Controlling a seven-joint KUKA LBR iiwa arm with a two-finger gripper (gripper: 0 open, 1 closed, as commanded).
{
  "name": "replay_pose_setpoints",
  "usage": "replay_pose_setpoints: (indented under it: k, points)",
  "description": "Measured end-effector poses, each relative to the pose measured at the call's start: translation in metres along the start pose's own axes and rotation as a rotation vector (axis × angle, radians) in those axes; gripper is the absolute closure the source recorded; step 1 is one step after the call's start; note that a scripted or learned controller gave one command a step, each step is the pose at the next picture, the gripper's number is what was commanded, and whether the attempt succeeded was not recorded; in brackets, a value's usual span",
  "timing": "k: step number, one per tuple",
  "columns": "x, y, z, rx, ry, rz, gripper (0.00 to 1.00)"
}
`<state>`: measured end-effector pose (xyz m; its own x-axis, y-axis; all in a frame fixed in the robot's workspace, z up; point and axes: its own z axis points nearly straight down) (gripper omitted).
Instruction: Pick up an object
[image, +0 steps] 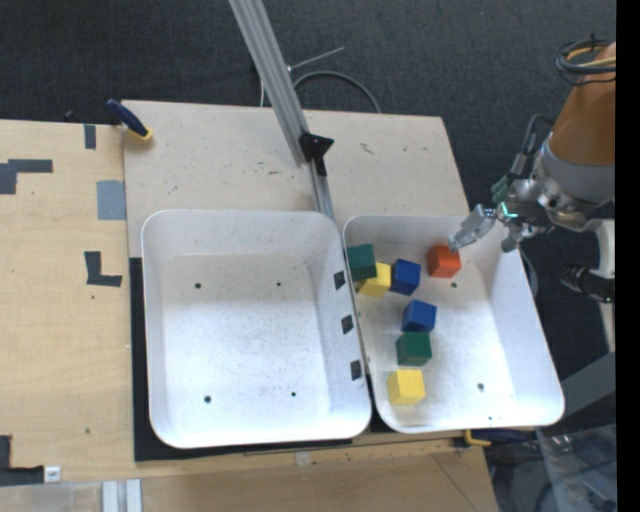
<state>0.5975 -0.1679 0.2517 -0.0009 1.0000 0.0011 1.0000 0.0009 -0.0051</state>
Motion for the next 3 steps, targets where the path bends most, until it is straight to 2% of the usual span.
replay_pose_setpoints:
  k: [1,2,3]
  points:
    - [0.000,0.001,-0.002,-0.004,-0.001,-0.001,0.00]
    - [0.004,-0.006,0.060,0.002,0.000,-0.001,0.00]
    - [0.010,-0.005,0.105,0.001,-0.001,-0.001,0.00]
